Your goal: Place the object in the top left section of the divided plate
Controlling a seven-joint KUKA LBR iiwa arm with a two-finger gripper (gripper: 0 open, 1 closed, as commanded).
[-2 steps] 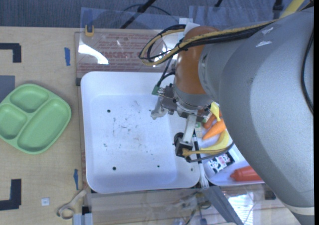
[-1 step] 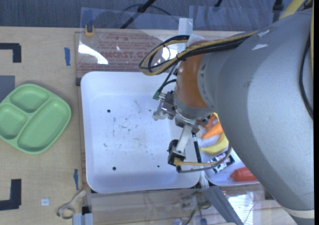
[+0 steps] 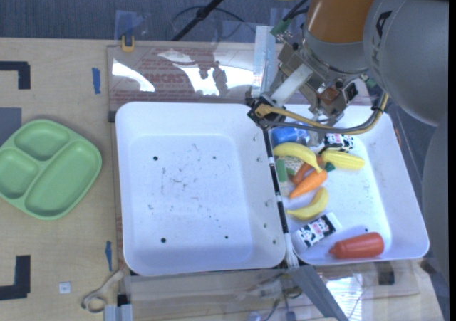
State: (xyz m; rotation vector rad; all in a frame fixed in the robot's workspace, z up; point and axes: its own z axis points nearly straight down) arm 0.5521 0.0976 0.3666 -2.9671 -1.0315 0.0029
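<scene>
Holding toy food, the right bin point(image 3: 399, 170) carries bananas point(image 3: 292, 150), a carrot point(image 3: 308, 183), corn point(image 3: 343, 161) and a red piece point(image 3: 356, 245). Beside it lies the left bin point(image 3: 135, 134). On the table point(image 3: 57, 255), a green divided plate point(image 3: 48, 167) sits far left. Whether the tool point(image 3: 329, 102) is clenched, I cannot tell.

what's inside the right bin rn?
Right bin: carrot, yellow bananas, corn, red sausage-like toy, two black-and-white toys, a blue item. The arm covers its top edge.
</scene>
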